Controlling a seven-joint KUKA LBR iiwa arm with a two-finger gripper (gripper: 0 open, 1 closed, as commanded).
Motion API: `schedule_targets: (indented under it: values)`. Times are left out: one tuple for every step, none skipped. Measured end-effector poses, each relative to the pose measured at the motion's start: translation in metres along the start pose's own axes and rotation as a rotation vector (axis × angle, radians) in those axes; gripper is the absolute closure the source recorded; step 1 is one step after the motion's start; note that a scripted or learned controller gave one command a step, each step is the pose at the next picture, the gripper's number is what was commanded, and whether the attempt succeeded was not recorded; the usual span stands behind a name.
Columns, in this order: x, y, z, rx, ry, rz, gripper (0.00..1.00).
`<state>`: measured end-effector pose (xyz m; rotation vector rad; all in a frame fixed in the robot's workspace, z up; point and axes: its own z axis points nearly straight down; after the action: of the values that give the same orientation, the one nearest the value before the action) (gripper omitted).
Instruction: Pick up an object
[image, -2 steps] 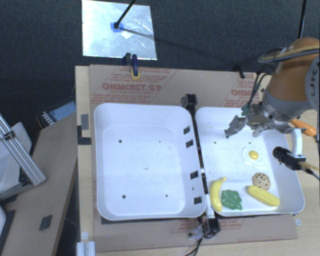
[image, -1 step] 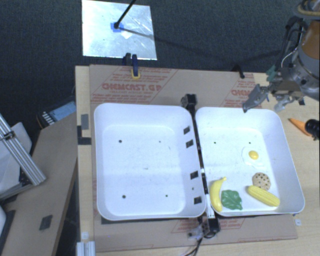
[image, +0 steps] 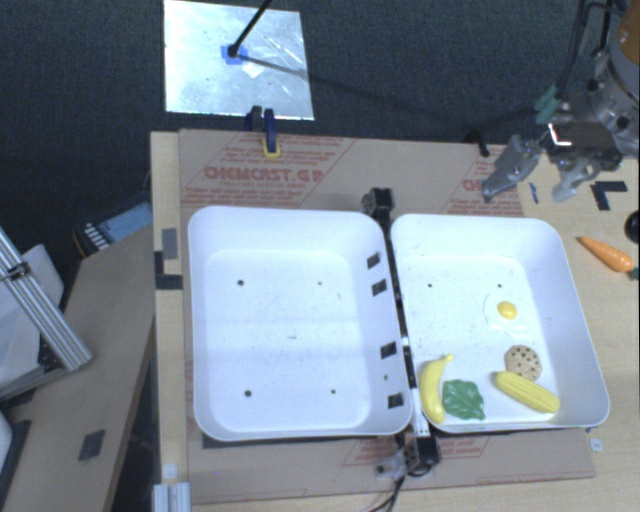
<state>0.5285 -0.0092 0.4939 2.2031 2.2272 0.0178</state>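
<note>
My gripper (image: 535, 182) hangs above the far edge of the right bin (image: 470, 235), open, its two grey fingers spread with nothing between them. In the right bin lie a fried egg (image: 505, 311), a round cookie (image: 522, 361), a corn cob (image: 527, 392), a banana (image: 433, 388) and a green leafy piece (image: 463, 399). They all sit in the bin's near half, well below the gripper.
The left bin (image: 290, 320) sits beside the right one, joined along a black-clipped divider (image: 392, 300). An orange carrot (image: 607, 253) lies on the bench outside the right bin. A shiny metal sheet (image: 238, 60) lies at the back left.
</note>
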Motion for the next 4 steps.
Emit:
schedule_targets:
  values:
    - [0.015,-0.028,-0.045,0.007,-0.001,0.005,0.0]
    - [0.014,-0.026,-0.053,0.007,-0.002,0.001,1.0]
    - [0.224,0.001,-0.039,0.015,0.003,-0.008,1.0]
    - [0.244,0.039,0.051,0.021,-0.004,0.005,1.0]
